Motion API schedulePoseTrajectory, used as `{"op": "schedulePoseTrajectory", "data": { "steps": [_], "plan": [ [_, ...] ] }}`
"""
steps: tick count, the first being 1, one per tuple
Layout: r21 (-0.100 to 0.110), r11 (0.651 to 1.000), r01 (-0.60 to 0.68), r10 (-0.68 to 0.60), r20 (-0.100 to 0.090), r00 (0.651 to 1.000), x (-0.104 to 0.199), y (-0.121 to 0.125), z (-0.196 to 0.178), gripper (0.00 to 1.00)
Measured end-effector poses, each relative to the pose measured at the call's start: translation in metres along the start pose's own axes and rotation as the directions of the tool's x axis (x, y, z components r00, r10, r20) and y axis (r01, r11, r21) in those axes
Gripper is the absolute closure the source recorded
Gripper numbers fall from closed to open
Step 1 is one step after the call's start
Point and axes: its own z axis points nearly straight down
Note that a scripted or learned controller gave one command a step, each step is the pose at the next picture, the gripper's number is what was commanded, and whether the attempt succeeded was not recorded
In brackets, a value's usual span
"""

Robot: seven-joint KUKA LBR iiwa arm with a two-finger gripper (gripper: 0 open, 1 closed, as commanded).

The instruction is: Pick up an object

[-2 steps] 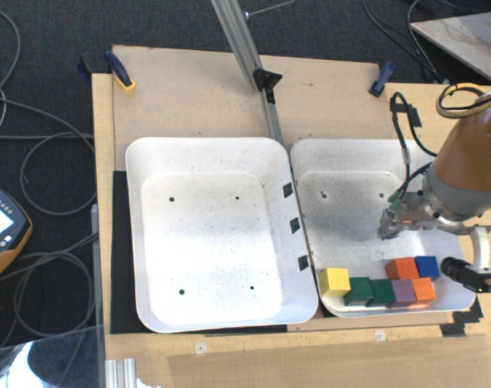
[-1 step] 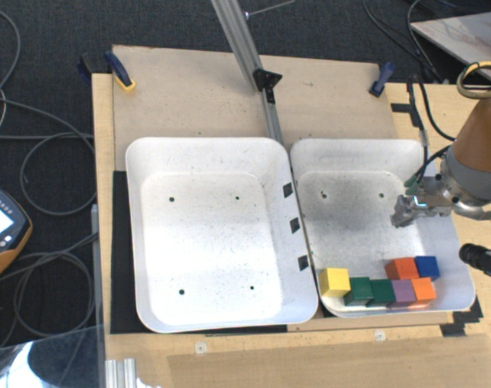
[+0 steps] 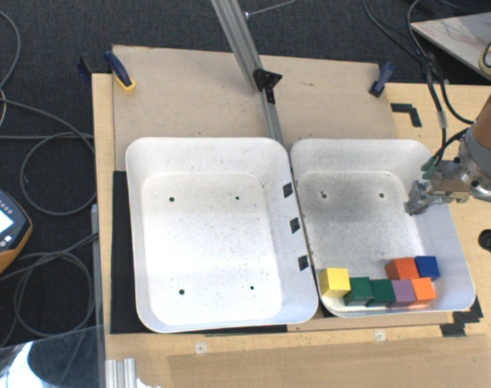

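Presently the gripper (image 3: 415, 201) hangs over the right bin (image 3: 350, 168), near that bin's right edge and about midway along it. Whether its fingers are spread or pressed together cannot be told from this slant; nothing is seen between them.

Candidate objects lie clustered along the right bin's near edge: a yellow block (image 3: 336, 280) toward the near-left corner, then green blocks (image 3: 370, 290), a purple block (image 3: 404, 292), an orange block (image 3: 423, 289), a red block (image 3: 402, 268) and a blue block (image 3: 427, 266), packed touching one another.

Judgement: approach not yet begun. The yellow block, having one exposed side, appears the soundest target; descend squarely over it, keeping clear of the bin wall.
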Motion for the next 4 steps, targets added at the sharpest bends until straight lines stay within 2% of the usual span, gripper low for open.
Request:
{"op": "schedulePoseTrajectory", "data": {
  "steps": [1, 2, 3, 4],
  "plan": [
    [0.001, 1.000, 0.001, -0.001, 0.000, 1.000, 0.000, 0.006, -0.044, 1.00],
    [0.009, 1.000, 0.004, -0.004, -0.004, 1.000, 0.047, 0.004, -0.032, 1.00],
    [0.008, 1.000, 0.006, -0.006, -0.006, 1.000, 0.102, 0.000, -0.039, 1.00],
    [0.010, 1.000, 0.006, -0.006, -0.005, 1.000, 0.159, 0.000, -0.025, 1.00]
  ]
}}
